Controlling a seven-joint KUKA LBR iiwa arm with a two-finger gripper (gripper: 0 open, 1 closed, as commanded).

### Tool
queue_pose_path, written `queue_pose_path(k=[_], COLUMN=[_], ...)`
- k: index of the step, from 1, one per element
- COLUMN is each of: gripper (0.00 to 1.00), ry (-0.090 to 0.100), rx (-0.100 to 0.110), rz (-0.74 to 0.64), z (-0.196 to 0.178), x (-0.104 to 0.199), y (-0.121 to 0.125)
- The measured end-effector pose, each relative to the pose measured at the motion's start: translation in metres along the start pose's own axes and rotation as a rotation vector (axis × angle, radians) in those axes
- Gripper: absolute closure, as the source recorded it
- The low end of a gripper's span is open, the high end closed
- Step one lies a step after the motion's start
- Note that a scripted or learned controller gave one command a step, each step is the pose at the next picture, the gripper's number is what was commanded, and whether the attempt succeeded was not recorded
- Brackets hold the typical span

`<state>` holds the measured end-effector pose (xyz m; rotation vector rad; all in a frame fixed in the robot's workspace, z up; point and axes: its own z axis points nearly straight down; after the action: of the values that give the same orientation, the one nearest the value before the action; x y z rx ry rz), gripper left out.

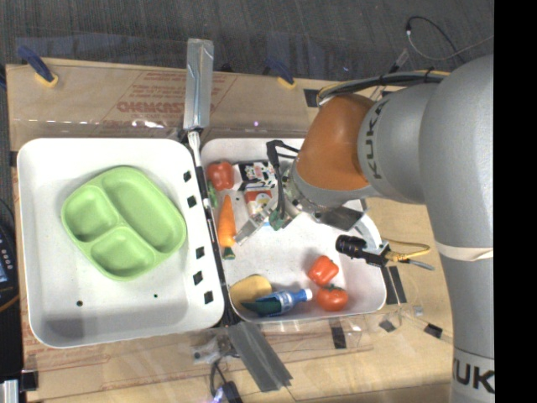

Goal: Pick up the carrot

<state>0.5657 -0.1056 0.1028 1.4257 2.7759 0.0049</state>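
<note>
The carrot (226,223) is orange with a green end and lies lengthwise along the left wall of the right bin (369,225). My gripper (258,218) hangs low over the middle of that bin, just right of the carrot and close to it. The grey arm with its orange band (336,145) covers the back right part of the bin. Nothing can be seen held by the gripper.
A red tomato-like piece (221,175) sits behind the carrot. At the bin's front lie a red pepper (323,269), a second red piece (333,298), a yellow item (250,289) and a blue bottle (281,300). The left bin (50,309) holds a green divided plate (124,221).
</note>
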Motion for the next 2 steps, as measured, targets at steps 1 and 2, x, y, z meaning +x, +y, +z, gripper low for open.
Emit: queue_pose_path(k=[1, 2], gripper=[1.00, 1.00], ry=[-0.005, 0.021], rx=[-0.003, 0.012], rz=[-0.003, -0.187], z=[-0.011, 0.010], x=[-0.002, 0.031], y=[0.001, -0.030])
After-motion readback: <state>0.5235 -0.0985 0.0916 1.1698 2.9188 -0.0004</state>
